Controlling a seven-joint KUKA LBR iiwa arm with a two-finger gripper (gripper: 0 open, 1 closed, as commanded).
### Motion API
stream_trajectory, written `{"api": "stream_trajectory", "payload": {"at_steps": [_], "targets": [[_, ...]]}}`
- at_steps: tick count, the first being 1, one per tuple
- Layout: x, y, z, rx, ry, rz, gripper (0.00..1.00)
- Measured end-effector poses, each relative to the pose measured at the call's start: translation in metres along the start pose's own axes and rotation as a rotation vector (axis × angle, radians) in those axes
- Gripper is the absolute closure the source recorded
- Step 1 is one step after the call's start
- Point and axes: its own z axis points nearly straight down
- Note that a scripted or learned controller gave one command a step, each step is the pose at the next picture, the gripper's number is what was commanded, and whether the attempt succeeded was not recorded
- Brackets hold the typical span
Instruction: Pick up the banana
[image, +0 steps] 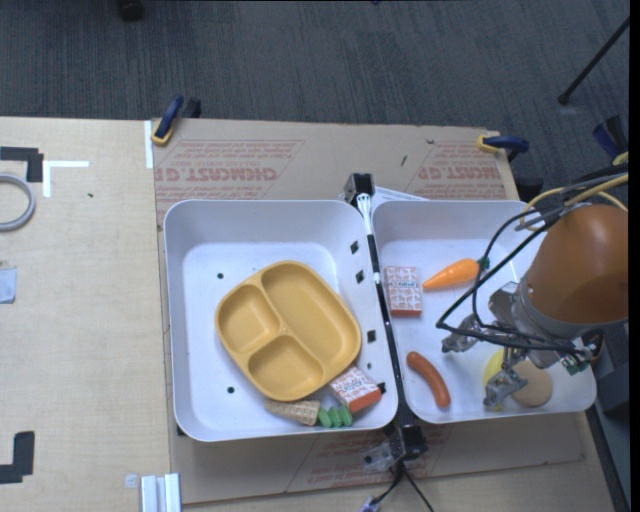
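The arm (585, 265) hangs over the right bin (440, 225), its gripper (503, 385) low in the near right corner; whether it is apart or together I cannot tell. The left bin (190, 300) holds a yellow plate (287, 328) (three compartments). The banana (493, 365) lies right under the gripper, mostly hidden. Nearby sit a sausage (429, 379), a carrot (452, 274) and a small box (402, 290).

Bright, even light from overhead – the white bins (180, 330) look almost washed out, with soft shadows along their inner walls; the dark floor (330, 55) stays dim, and fine detail is slightly soft throughout
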Motion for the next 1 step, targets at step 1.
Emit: {"api": "stream_trajectory", "payload": {"at_steps": [1], "targets": [[0.0002,-0.0016,0.0002,-0.001,0.0,-0.516,0.0]]}}
